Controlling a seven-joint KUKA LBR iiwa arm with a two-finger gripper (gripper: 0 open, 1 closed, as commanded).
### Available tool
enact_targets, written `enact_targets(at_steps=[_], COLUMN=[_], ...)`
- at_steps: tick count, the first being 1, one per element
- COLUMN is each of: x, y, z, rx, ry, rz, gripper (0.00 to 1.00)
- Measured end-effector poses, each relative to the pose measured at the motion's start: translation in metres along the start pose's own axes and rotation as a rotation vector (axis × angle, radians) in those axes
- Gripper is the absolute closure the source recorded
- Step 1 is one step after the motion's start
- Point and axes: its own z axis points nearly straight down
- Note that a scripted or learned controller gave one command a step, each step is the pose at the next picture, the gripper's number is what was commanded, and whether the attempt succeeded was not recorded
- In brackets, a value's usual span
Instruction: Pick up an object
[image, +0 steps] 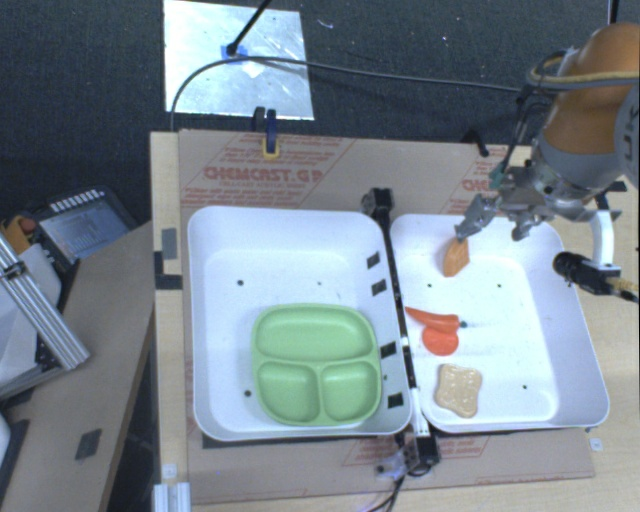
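You have two white bins side by side on the bench (110, 290). The left bin (230, 250) holds a green three-part tray (315, 362). The right bin (530, 340) holds four small things: a red piece (437, 330) near the divider, a tan cracker (459, 389) near the front, and an orange piece (456, 257) at the back. The tool (493, 220) hangs at the right bin's back edge, fingers spread wide, one tip just above the orange piece, nothing gripped.
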Motion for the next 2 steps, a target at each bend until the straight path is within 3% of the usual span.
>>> enact_targets(at_steps=[1, 2], x=[0.0, 0.0], y=[0.002, 0.003], z=[-0.008, 0.054], rx=[-0.012, -0.01], ry=[-0.001, -0.001], rz=[-0.002, 0.0], gripper=[0.0, 0.0])
